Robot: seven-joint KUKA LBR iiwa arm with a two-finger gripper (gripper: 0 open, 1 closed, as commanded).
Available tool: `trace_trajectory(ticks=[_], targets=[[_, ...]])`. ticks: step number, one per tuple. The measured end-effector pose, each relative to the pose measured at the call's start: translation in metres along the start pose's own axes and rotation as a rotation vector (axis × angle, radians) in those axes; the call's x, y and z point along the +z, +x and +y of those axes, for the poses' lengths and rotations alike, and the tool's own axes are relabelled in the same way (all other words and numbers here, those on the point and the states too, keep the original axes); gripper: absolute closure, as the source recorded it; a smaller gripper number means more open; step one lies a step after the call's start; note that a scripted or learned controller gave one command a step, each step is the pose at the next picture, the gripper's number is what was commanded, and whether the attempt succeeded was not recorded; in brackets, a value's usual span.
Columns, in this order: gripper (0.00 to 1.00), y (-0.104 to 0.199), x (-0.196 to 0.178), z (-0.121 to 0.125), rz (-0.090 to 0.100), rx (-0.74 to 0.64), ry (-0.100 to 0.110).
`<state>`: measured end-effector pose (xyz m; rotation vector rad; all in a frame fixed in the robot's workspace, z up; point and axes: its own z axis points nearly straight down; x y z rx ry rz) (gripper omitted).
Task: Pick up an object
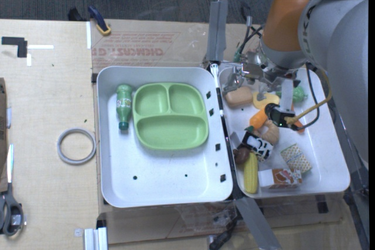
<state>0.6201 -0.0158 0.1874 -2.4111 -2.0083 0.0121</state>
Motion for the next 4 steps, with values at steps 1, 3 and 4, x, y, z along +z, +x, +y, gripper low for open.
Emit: trace_trajectory(ticks=[1,3,4], targets=[[0.00,-0.066,-0.001,-0.027,0.002,-0.239,-0.002],[1.00,-0.105,0.092,-0.059,0.003,-0.106,-0.004],[0.00,-0.105,0.094,-0.060,0.003,-0.106,0.001]])
